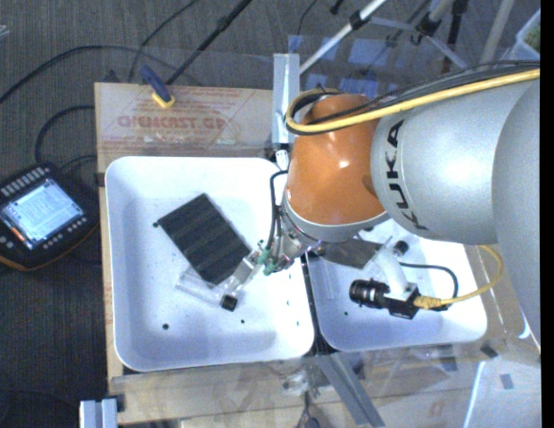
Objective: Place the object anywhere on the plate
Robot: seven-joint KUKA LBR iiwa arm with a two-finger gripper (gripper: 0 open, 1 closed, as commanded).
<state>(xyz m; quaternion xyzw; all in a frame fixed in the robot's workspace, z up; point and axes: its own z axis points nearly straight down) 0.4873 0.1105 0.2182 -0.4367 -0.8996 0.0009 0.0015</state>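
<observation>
I'm reading the left bin (pixel 143 328) from above: a dark, ribbed rectangular plate (pixel 203 235) lies flat near its middle, turned at a slant to the bin walls. That is the target surface, sitting where the arm can reach across from the right. The gripper (pixel 234 292) is low over the bin, just off the plate's lower right corner, with its slim fingers (pixel 245 273) angled down and left, ending in a small dark tip. A clear, pale flat piece (pixel 198 285) lies along the plate's lower edge, touching or just beside it; I take this for the object, though it is faint against the white floor. I cannot tell whether the gripper is spread or pinched, nor whether the piece sits between its tips or merely beside them. The arm's orange band (pixel 334 163) hangs over the wall between the bins. A small black camera (pixel 381 294) on a yellow cable sits over the right bin (pixel 455 328). My judgement: the object is at the plate's edge, not yet clearly on it.
</observation>
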